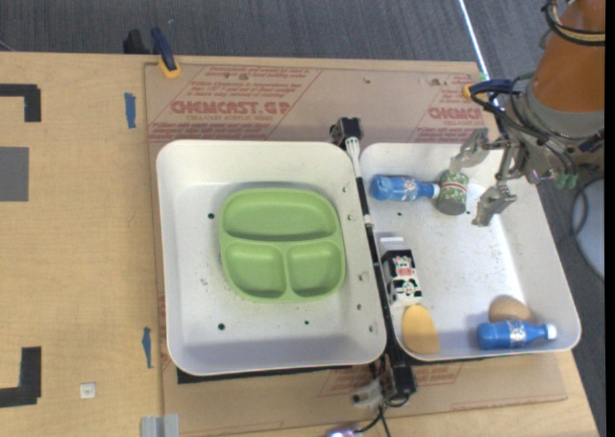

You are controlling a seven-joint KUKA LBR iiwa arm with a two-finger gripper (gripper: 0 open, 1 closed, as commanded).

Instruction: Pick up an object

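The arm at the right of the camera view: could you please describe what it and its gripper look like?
The arm is a thick rounded body with a broad orange band and a grey section beneath it. Dark cables loop around the wrist, beside a small blue and orange fitting. The gripper is bare grey metal, with two slim angular fingers.

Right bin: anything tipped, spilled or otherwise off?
Nothing spilled or damaged. Both blue bottles lie on their sides, one at the back of the right bin near the gripper, one at the front right corner beside a tan egg-shaped item. The green tray sits flat in the left bin.
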